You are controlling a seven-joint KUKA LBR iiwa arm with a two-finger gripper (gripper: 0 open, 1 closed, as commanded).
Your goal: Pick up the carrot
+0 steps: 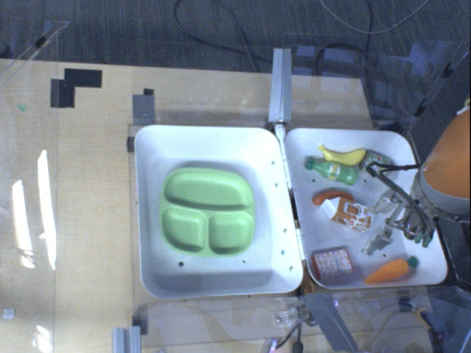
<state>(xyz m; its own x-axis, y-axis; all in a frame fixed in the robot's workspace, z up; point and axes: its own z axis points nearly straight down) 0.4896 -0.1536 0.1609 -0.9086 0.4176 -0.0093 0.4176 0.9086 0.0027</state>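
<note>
Camera view showed the carrot point(390, 271) lying flat near the lower right corner of the right bin point(309, 197), the gripper point(381, 241) poised just above-left of it with jaws apparently spread, so it needed to shift slightly right, straddle the carrot's body and descend squarely.

left bin point(147, 271): green tray point(208, 210) | right bin point(397, 140): banana point(342, 155), bottle point(335, 170)
</note>
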